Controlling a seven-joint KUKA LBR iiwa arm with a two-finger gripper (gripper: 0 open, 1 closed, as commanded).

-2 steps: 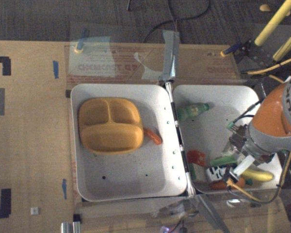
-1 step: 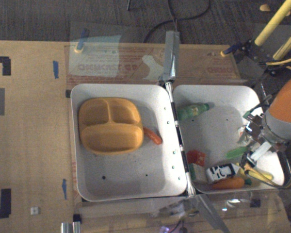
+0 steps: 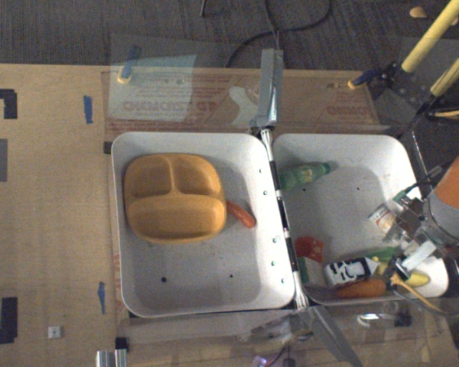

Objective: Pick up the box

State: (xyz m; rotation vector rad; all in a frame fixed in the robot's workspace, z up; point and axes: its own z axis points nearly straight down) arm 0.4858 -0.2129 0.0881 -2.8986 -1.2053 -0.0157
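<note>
A small pale box with reddish print lies near the right wall of the right bin. My gripper hangs low over that bin's right side, just right of the box and very close to it. I see nothing clearly held by it. A black and white carton lies at the bin's front, left of the gripper. The grey arm with its orange band comes in from the right edge.
The right bin also holds a green bottle, a red item, an orange carrot-like piece and a yellow banana. In the left bin sit an orange divided tray and a small orange sausage-like item.
</note>
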